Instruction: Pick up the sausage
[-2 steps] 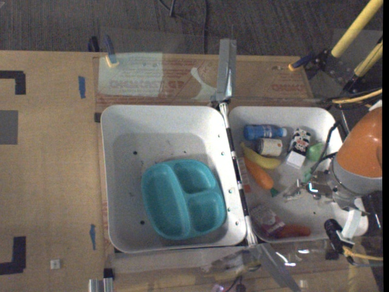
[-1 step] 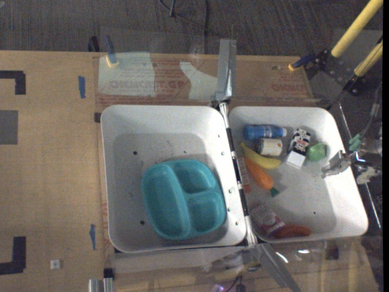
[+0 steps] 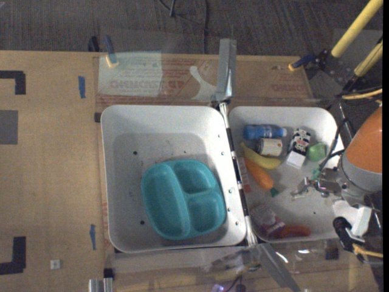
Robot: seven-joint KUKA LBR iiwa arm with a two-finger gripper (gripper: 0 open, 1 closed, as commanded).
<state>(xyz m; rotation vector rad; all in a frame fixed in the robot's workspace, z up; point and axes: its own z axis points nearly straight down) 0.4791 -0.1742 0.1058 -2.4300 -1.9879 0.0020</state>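
- One sausage [image 3: 296,230] to fetch: red, slim, lying flat on the floor of the right bin [image 3: 276,112], close to that bin's front wall and nearer its front-right corner than its front-left.
- Long axis roughly parallel to the front wall, running left to right across the view, with a slight tilt.
- Just beside its left end, a crumpled clear wrapper [image 3: 266,215]; touching or merely close, hard to say.
- Single gripper [image 3: 311,186] hanging over the right-hand middle of the same bin, reached in from the right under the orange band of the arm [image 3: 369,145].
- Cannot tell whether spread or pressed together: too small and blurred. Nothing seen pinched in it.
- Key relation: sausage toward the front wall from the gripper and a little to the left, apart from it, with bare bin floor between.
- Probably calls for a short shift toward the front wall, then a descent with the closing direction set across the sausage's long axis, front to back.
- Likely hazards: front wall close behind the sausage, and the wrapper at its left end.
- Carrot [image 3: 261,177] and banana [image 3: 260,159] farther back and left, well apart from the sausage.
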